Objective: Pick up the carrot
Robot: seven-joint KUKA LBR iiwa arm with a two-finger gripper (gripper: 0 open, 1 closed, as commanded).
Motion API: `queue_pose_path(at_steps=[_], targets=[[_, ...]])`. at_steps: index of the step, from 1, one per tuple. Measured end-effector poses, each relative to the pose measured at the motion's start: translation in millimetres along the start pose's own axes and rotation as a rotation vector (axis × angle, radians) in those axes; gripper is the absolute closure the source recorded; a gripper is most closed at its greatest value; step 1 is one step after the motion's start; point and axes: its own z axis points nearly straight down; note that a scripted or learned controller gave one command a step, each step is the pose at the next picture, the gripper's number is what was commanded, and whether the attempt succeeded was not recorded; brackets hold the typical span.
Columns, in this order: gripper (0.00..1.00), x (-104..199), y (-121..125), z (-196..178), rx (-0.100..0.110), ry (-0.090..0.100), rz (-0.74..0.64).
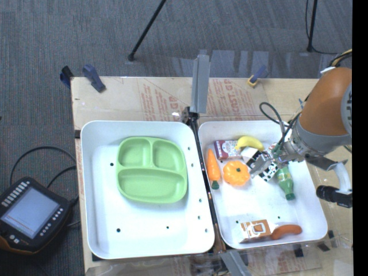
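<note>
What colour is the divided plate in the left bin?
Light green plate, clearest in the camera view.

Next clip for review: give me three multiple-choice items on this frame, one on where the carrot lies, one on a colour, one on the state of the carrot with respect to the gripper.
1. Where does the carrot lie?
A. On the green plate
B. In the right bin, along its left wall
C. On the floor

2. What colour is the divided plate in the left bin?
A. Green
B. Red
C. Blue

3. How does the carrot stand with respect to the gripper?
A. Lifted between its fingers
B. Lying in the bin, apart from it
C. Hanging over the left bin

Key: 1 B, the carrot lies lengthwise beside the left wall of the right bin. 2 A, the plate is light green. 3 B, the small pumpkin sits between the carrot and the gripper, and the carrot rests on the bin floor.
</note>
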Motion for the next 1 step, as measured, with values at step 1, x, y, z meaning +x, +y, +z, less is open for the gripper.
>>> queue_pose_path(at_steps=[1], targets=[[0.00,45.5,42.2,80.8,-0.003,-0.009,-0.018]])
